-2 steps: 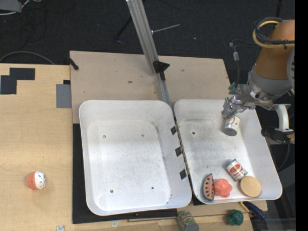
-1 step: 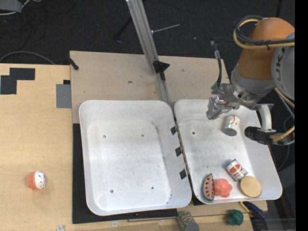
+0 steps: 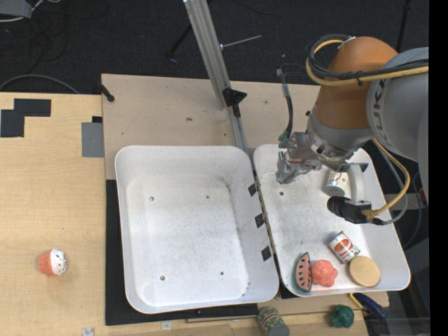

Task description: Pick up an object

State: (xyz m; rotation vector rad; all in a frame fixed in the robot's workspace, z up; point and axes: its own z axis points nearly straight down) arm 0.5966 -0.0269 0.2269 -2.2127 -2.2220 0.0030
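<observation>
Jaws [image 3: 285, 173], state unclear, hover over right bin [image 3: 301, 208] near red-white can [image 3: 344, 247].

No text, label or number can be read anywhere.

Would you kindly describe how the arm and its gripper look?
The arm is grey and rounded, with a wide orange band above the wrist. Black and yellow cables loop over it. The gripper is small, grey metal.

Grey arm [image 3: 402, 103] w/ orange band.
</observation>
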